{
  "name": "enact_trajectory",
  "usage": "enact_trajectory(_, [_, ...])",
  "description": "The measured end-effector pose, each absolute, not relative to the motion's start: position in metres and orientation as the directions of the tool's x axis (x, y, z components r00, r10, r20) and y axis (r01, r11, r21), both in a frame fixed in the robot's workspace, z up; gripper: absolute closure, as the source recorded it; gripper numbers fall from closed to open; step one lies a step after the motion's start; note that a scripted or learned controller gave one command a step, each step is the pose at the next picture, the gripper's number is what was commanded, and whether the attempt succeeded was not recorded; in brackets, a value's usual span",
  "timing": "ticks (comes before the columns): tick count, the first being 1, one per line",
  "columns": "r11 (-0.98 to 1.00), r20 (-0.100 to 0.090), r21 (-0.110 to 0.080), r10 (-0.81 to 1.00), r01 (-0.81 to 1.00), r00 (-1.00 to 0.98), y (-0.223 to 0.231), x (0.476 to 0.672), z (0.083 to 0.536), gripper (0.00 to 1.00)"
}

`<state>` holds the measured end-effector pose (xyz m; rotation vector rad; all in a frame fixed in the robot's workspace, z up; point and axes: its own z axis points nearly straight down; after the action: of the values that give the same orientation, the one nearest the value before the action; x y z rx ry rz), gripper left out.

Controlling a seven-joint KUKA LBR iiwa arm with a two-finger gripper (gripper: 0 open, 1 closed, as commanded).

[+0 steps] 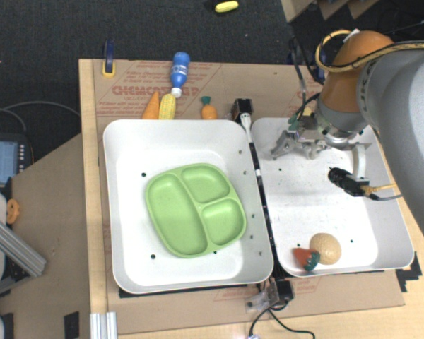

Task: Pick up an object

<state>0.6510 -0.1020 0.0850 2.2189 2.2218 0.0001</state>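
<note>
My gripper (295, 147) hangs over the far part of the right bin (381, 260), close to its back left corner. Its fingers stand apart, with only bare bin floor between them. A tan round object (326, 247) lies near the right bin's front edge. A small red and green piece (307, 259) touches its left side. Both sit well in front of the gripper. In the left bin (127, 147) a green divided plate (195, 209) lies flat in the middle.
Behind the left bin, on the cardboard, lie a blue and white bottle (179, 72), a corn cob (167, 106), an orange carrot (150, 107), a small carrot (208, 109) and a black object (242, 108). A yellow item (227, 6) is on the dark floor.
</note>
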Motion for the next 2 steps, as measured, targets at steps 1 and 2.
enact_trajectory(1, [0.001,-0.001,0.001,1.0,1.0,-0.001,-0.102,0.651,0.085,0.0])
enact_trajectory(2, [0.001,-0.001,0.001,1.0,1.0,-0.001,-0.102,0.651,0.085,0.0])
